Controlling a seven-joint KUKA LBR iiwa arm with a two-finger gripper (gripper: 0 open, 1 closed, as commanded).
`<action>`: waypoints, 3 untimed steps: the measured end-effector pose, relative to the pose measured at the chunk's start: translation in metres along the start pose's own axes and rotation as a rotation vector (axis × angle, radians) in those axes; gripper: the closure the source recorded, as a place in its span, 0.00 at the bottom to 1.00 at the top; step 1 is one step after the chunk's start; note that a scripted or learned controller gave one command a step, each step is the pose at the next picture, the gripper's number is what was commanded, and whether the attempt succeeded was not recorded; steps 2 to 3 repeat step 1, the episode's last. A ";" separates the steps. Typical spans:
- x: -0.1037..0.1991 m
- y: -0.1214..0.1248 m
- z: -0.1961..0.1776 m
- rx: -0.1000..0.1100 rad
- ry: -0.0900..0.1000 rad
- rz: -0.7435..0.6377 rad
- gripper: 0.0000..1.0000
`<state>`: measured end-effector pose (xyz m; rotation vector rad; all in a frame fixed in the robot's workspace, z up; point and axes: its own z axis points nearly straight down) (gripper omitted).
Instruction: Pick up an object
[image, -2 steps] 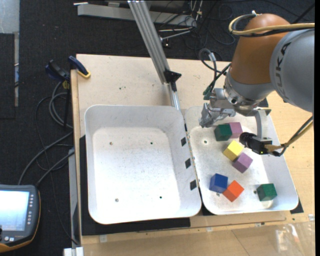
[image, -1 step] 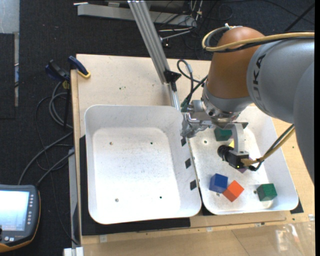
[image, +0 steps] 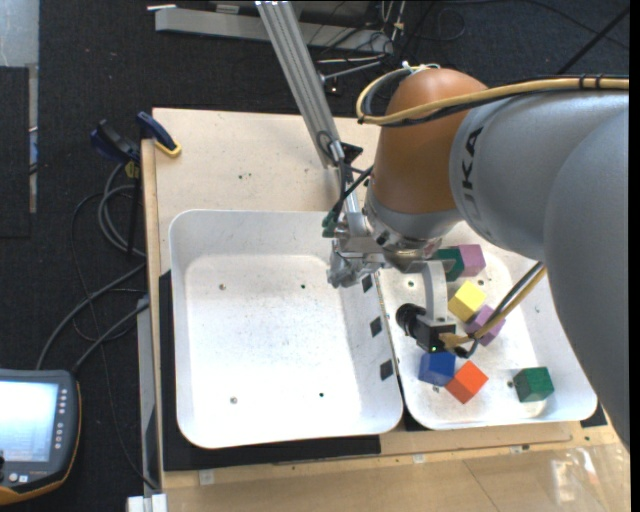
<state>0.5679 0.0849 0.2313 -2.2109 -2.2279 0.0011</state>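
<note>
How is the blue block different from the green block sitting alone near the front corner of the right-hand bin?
The blue block is blue, the green block green. The blue block touches an orange block; the green block stands apart from the others. The blue block lies nearer the left bin, the green block nearer the outer rim. Both are small cubes in the right bin.

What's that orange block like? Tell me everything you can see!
The orange block is a small cube with flat, plain faces, maybe foam or painted wood. It lies turned cornerwise near the front wall of the right bin, and seems pressed against the blue block on its left. The green block sits apart on its right.
</note>
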 end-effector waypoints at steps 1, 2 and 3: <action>-0.004 0.001 -0.001 -0.002 -0.001 0.008 0.00; -0.004 0.001 -0.001 -0.002 -0.001 0.008 0.00; -0.004 0.001 -0.001 -0.002 -0.001 0.008 0.00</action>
